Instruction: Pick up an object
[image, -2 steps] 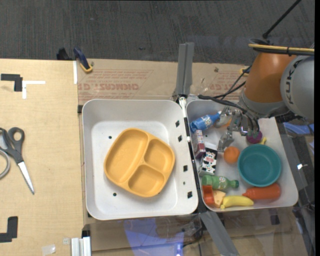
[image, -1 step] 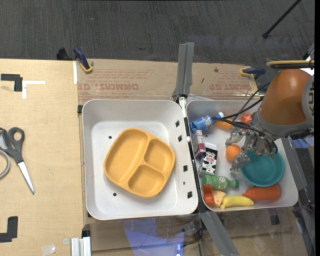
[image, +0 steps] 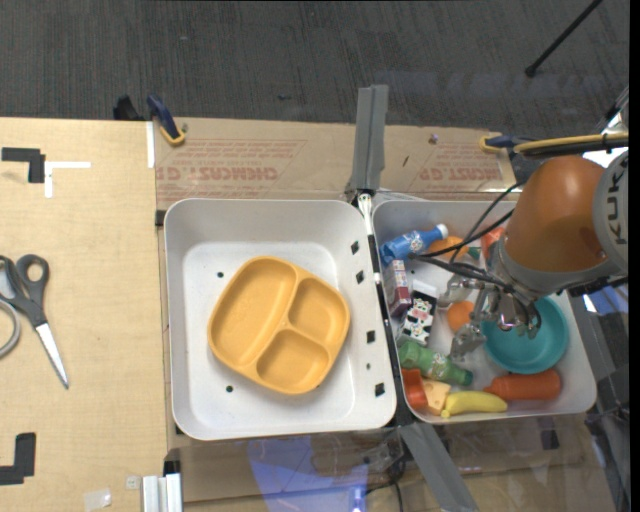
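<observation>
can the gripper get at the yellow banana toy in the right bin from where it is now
Probably yes. The banana toy lies uncovered near the front wall of the right bin, its top exposed. The gripper hangs just behind it, beside the teal bowl. The neighbouring green bottle and orange carrot toy crowd it.

Scissors (image: 35, 310) lie on the cardboard sheet (image: 80, 250), left of the bins.

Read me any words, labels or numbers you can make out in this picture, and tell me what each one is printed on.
Red printing on the cardboard sheet behind the bins: upside down and too blurred to read.
"KU" on the arm: dark letters, cut off at the picture's edge.
Labels on the blue bottle and the small dark bottle: too small to read.
</observation>
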